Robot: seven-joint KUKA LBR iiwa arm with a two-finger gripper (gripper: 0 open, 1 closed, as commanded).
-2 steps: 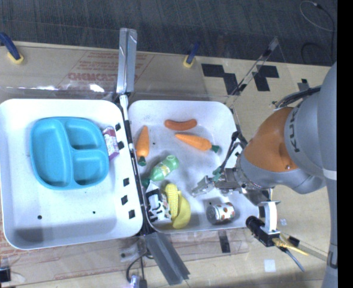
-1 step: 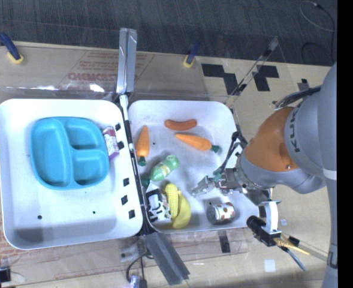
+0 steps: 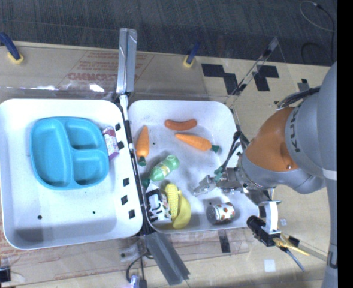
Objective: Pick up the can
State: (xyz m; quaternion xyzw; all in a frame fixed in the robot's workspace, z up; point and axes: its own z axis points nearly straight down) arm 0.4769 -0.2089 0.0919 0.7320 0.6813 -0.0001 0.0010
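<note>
**Gripper above and just left of the can, right bin**

Nearest the camera, at the lower edge of the right bin (image 3: pixel 224 110), lies the can (image 3: pixel 220 212); it rests on its side on the bin floor, its long axis running roughly left to right, a patterned label facing up; left of it, close but apart, lie a banana (image 3: pixel 177 206) and a black-and-white carton (image 3: pixel 156 206) against the divider. The gripper (image 3: pixel 207 183) sits just beyond the can and slightly to its left, reached in from the arm (image 3: pixel 296 149) on the right; its metal fingers appear spread, with nothing seen between them, though their tips are small and hard to make out. The coming move turns on this offset: judged from here, the gripper must shift toward the near edge and a little right, then descend, with the jaws closing across the can's short width rather than along its length. The bin's near wall stands close behind the can and may crowd one finger. Farther in lie a green bottle (image 3: pixel 163 168), an upright carrot (image 3: pixel 142 143) near the divider, a second carrot (image 3: pixel 195 141), and a sausage (image 3: pixel 180 124) toward the far wall. In the left bin (image 3: pixel 20 221) a blue tray (image 3: pixel 68 152) rests, with a small packet (image 3: pixel 111 141) wedged at its right edge; the packet's print is too small to read. The wrist hides the bin's right wall.
</note>
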